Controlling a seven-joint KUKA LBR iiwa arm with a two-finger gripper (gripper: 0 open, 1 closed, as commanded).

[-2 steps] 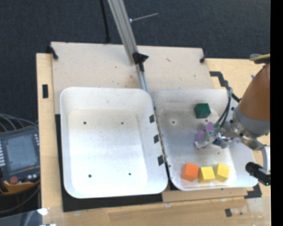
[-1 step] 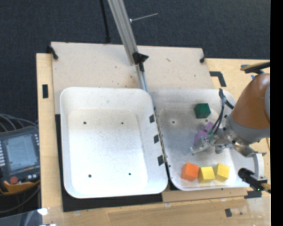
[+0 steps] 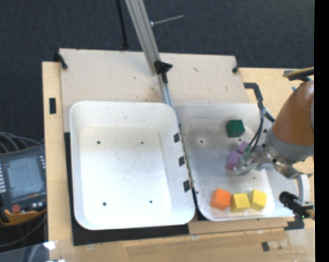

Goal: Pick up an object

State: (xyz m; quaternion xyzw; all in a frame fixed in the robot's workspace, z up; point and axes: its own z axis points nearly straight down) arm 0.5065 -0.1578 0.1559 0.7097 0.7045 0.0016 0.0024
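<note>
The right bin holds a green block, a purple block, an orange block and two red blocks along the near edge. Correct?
Not quite. In the camera view the two blocks beside the orange block are yellow, not red. The green block and purple block do lie in the right bin.

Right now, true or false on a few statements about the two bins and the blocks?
1. The green block lies in the right bin. True.
2. The orange block lies in the left bin. False: it sits in the right bin, beside two yellow blocks.
3. The gripper is over the right bin, next to a purple block. True.
4. Three yellow blocks sit in a row. False: two yellow, one orange.
</note>
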